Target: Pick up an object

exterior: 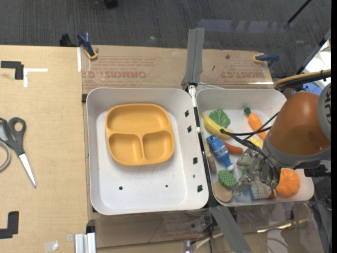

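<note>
My gripper [251, 179] hangs low in the right bin [231, 96], over the clutter near its front wall. Its fingers are lost among cables and toys. Around it lie a blue bottle [218, 149], a green knobbly toy [227, 178], a tan round piece [224, 195], an orange pumpkin-like toy [288, 182] and a small packet [260, 192]. Farther back are a yellow banana [212, 125], a green leafy toy [220, 118] and a carrot [255, 121]. The orange wrist band [297, 125] covers the bin's right part.
The left bin [100, 183] holds an orange three-compartment plate [140, 134]. Scissors [16, 146] lie on the bench at far left. A blue clamp [87, 45] sits at the cardboard's back left corner. A grey divider strip [194, 57] runs behind the bins.
</note>
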`<state>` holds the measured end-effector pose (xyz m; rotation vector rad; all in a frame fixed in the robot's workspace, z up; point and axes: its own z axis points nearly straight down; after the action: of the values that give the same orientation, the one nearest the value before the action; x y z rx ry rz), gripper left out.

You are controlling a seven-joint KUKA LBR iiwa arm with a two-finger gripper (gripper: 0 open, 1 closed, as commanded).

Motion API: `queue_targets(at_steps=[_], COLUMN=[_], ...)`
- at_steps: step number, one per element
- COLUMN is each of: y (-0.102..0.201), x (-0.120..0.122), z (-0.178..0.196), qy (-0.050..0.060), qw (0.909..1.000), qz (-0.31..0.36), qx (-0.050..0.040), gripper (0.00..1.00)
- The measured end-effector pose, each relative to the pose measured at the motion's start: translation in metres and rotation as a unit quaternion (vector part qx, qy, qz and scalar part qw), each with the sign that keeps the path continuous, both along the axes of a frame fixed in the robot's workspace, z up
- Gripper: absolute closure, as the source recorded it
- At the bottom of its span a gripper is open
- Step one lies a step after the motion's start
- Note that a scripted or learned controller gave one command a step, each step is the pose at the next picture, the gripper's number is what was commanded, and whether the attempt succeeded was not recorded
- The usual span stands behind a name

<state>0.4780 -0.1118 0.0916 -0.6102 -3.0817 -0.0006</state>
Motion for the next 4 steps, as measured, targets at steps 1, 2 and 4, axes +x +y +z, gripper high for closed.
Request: queue_targets(at_steps=[1, 2, 4], y=[0.01, 0.006, 0.013], x=[0.1, 0.16, 0.058], z=[0.001, -0.001, 0.0], qy=[-0.001, 0.004, 0.0], qw=[0.9973, 0.9926, 0.9879], qz=[-0.074, -0.121, -0.155], qx=[-0.0004, -0.0006, -0.0007], gripper=[0.0, 0.0, 0.0])
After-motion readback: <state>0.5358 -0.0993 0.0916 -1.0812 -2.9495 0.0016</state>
